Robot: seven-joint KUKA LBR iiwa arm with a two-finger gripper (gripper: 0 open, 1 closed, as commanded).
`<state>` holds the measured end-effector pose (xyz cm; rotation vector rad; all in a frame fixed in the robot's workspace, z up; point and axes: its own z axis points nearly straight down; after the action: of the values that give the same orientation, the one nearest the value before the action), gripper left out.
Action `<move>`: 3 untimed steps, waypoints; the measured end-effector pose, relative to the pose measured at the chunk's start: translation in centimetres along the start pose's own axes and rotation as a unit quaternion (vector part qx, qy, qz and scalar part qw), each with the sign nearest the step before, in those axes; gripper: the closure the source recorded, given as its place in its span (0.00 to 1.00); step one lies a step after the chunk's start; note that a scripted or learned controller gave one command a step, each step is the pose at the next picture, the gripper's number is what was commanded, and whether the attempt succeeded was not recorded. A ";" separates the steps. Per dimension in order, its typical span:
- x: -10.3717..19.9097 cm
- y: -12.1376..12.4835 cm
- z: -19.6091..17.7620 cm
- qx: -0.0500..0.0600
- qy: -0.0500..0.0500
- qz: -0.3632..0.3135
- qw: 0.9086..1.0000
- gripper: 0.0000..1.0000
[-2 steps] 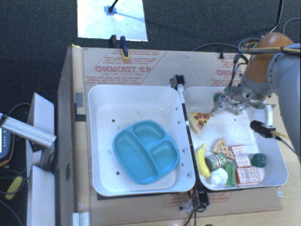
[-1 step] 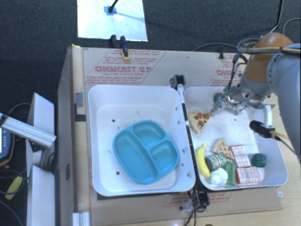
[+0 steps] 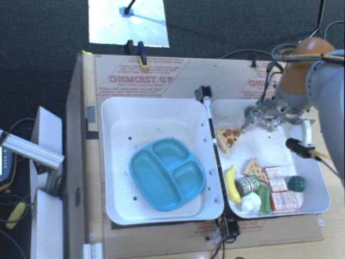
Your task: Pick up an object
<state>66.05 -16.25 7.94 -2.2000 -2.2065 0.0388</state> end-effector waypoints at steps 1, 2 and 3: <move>0.1 0.0 0.0 0.000 0.000 0.000 1.000 0.00; 0.1 0.0 0.0 0.000 0.001 0.000 1.000 0.00; 0.3 0.0 0.0 -0.001 0.000 0.000 1.000 0.00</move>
<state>66.09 -15.98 7.94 -2.1998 -2.2076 0.0364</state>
